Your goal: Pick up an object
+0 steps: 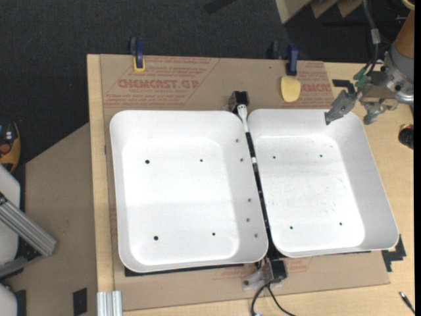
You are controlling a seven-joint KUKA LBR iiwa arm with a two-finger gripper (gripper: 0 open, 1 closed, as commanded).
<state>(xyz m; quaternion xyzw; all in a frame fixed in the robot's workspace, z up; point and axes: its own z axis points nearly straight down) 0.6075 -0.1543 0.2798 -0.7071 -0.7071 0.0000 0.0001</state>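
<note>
Above the far right corner of the right bin (368,151), the gripper (355,108) is seen spread apart, nothing between its fingers. Just beyond that bin, a yellow object (290,88) lies on the desk (105,84), near a blue clamp (292,58).

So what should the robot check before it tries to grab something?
1. Is the hand in sight? Ok: it sits at the far right corner of the right bin.
2. Is the hand holding nothing? Ok: nothing shows between its fingers.
3. Is there something to grab? Ok: a yellow thing lies on the board behind the right bin, outside it.
4. Is the hand over it? Not ok: the hand is off to its right.
5. Are both bins flat and side by side? Ok.
</note>
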